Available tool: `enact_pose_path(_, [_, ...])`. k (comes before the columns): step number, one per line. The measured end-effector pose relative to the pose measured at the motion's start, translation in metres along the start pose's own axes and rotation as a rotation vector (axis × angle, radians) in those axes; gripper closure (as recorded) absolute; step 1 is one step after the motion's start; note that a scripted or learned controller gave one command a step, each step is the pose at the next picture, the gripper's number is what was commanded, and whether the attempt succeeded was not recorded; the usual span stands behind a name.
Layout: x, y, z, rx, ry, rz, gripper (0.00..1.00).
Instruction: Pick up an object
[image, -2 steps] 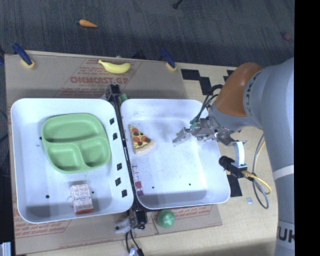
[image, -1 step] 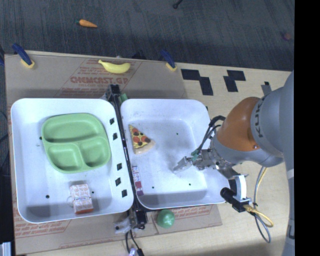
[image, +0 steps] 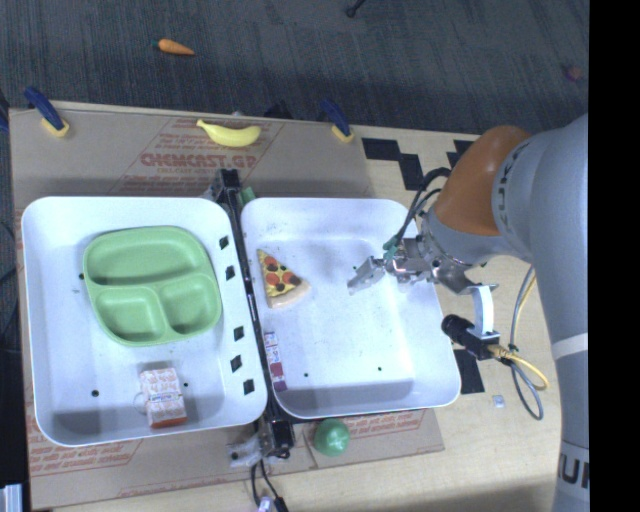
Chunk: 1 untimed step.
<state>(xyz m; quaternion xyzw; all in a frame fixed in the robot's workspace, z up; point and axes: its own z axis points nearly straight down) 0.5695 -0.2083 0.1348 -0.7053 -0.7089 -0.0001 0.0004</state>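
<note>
Arm: we see 1 grey KUKA arm with an orange band (image: 480, 190) reaching in from the right, its wrist bent over the right bin.
Gripper: the two-finger metal gripper (image: 362, 277) hangs over the right half of the right bin, pointing left; we see its 2 fingers spread a little apart with nothing between them.
Right bin: the shallow white plastic bin (image: 340, 390) holds 1 item.
Pizza slice: a small toy pizza slice with yellow cheese, red dots and a tan crust (image: 281, 278) lies near the right bin's left wall, toward the far edge, well apart from the gripper.
Left bin: the second shallow white bin (image: 50, 300) holds 2 items.
Tray: a light green plastic tray with 3 compartments (image: 152, 285) sits in the middle of the left bin, toward its far edge.
Box: a small red and white printed box (image: 161, 394) lies near the left bin's near edge.
Bench: on the cardboard-covered bench (image: 90, 150), a yellow toy banana (image: 229, 132) lies at the far edge beyond the bins, and a green ball (image: 331, 437) sits at the near edge, just beside the right bin's near wall.
</note>
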Motion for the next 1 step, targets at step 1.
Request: enact_pose_path(1, [-0.0026, 0.0869, -0.0292, -0.001, 0.000, 0.000, 0.00])
